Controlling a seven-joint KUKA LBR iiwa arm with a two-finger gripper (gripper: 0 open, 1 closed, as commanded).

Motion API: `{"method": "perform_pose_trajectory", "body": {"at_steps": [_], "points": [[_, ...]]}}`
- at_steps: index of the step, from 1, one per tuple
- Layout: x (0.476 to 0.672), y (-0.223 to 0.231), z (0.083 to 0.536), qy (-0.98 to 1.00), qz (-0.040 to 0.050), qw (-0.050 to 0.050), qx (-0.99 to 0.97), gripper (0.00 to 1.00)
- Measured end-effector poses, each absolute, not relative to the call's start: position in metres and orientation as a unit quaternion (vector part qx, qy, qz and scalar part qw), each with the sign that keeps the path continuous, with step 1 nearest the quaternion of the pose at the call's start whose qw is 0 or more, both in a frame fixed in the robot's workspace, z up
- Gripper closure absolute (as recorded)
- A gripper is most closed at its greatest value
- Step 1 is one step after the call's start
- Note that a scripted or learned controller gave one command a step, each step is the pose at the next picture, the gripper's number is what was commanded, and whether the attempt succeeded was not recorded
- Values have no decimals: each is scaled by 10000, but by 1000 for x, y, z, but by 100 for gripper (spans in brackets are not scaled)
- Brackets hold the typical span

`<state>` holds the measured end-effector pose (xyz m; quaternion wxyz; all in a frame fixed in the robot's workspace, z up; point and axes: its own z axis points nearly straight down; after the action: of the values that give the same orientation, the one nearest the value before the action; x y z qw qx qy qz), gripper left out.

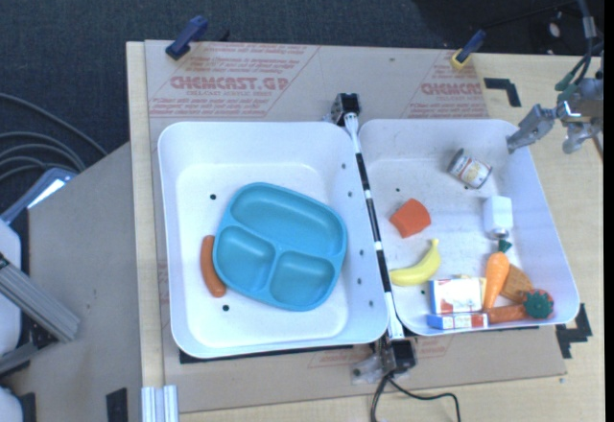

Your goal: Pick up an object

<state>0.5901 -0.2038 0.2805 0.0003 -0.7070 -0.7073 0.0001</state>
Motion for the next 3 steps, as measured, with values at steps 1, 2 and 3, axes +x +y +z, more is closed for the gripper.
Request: {"method": "perform_pose_trajectory", "body": {"at_steps": [1,2,3], "points": [[592,-153,92,-7074,6,14,-7068,0],[667,-192,85,-7074,0,-6,-7068,0],[668,-191,96,-7082,0,-18,-7060,100]]}}
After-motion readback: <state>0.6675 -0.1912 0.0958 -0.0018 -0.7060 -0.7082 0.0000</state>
